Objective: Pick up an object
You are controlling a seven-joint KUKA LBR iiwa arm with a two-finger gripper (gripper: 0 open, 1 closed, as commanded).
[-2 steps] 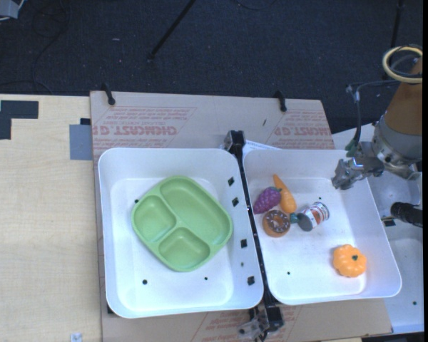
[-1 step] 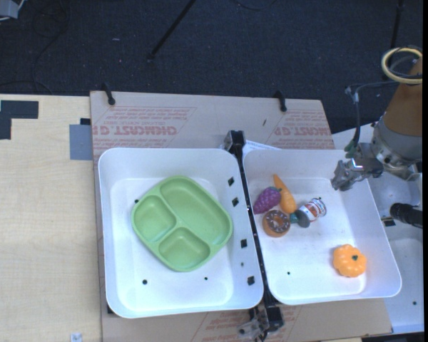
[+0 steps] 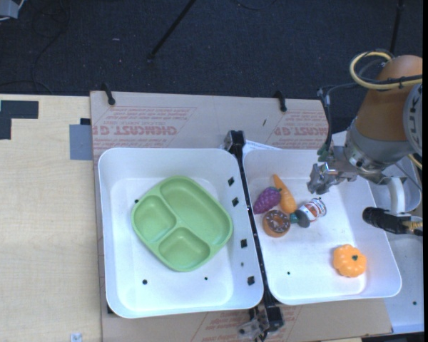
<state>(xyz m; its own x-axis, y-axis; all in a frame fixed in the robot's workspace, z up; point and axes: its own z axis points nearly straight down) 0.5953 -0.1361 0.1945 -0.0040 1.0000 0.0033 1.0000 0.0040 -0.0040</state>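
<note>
The right bin [image 3: 374,280] holds a cluster of small toys: an orange carrot [image 3: 283,193], a purple bunch of grapes [image 3: 267,199], a brown donut [image 3: 276,223] and a small red-and-white can [image 3: 312,210] lying on its side. An orange pumpkin [image 3: 349,260] sits alone near the bin's front right corner. My gripper [image 3: 319,184] hangs over the right bin's upper middle, just above and right of the can, with nothing seen between its fingers.
A green sectioned plate [image 3: 181,222] lies in the left bin [image 3: 121,276]. A black divider rail [image 3: 246,219] separates the two bins. Cardboard [image 3: 171,123] lies behind them, and a wooden tabletop [image 3: 36,219] is to the left.
</note>
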